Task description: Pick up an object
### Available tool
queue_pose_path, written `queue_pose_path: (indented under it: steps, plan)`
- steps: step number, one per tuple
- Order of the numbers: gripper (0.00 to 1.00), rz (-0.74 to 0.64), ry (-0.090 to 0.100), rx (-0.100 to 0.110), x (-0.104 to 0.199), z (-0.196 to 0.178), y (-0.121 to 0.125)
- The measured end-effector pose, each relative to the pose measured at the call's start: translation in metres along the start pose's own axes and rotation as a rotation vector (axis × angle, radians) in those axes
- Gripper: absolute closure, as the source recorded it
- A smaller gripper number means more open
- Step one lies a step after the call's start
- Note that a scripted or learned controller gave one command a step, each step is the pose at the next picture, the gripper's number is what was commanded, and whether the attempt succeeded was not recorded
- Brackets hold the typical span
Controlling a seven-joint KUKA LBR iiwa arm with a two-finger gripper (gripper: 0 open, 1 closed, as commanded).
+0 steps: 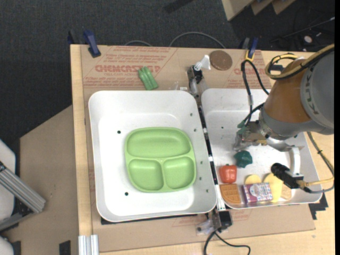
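So nearest the camera, the front edge of the right bin (223, 104) has a little pile of stuff: a tan waffle-looking piece (229, 195), a pink packet (257, 193) and a pale yellow chunk (274, 184), all jammed against each other. Just behind those sits a red tomato-ish thing (228, 173), and touching it from the back is a small teal lump (244, 158). The gripper (248, 137) hangs right behind and above that teal lump, really close. Honestly I can't tell from this angle whether it's open or closed, and nothing looks to be in it. My read is that this is the approach step, lining up over the teal lump, with no grab made yet. The next move probably needs a straight drop without nudging the red thing next door. The left bin (106, 142) holds a green divided plate (159, 159). Further back on the cardboard bench top (122, 62) there's a green ridged bit (148, 78) and a brown disc (220, 60).
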State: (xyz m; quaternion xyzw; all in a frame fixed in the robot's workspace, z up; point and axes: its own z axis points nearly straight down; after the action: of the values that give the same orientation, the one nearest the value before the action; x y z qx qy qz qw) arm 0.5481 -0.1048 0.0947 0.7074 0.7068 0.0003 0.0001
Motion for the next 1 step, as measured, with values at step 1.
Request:
queue_pose_path:
  steps: [1]
  plan:
    - [0.0,0.0,0.0,0.001,0.0,0.0004,-0.0002]
